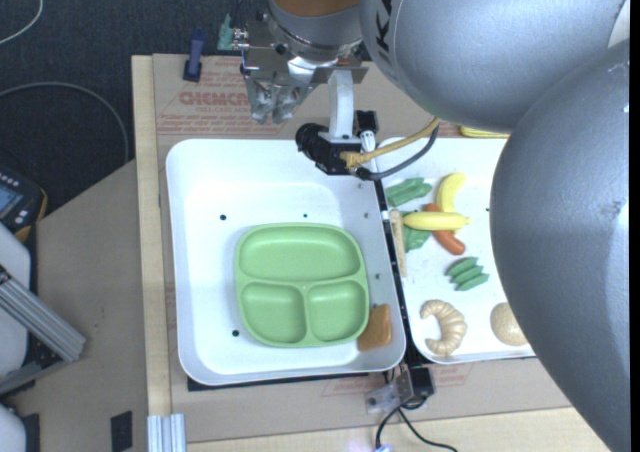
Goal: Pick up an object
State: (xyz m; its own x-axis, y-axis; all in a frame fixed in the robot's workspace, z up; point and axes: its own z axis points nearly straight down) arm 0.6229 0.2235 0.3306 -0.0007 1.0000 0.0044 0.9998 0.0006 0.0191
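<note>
Banana (pixel 441 208) lies in right bin (pixel 478 352) among beans, croissant; candidate pick. Gripper (pixel 268 100) hovers above left bin's far rim, well apart; finger state cannot tell. Green tray (pixel 300 283) fills left bin

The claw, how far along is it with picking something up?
Nothing looks done: the claw sits above the far edge of the left bin, no object seen in it. The banana, croissant and green plate all lie in the bins. Reaching, gripping and lifting are left.
</note>
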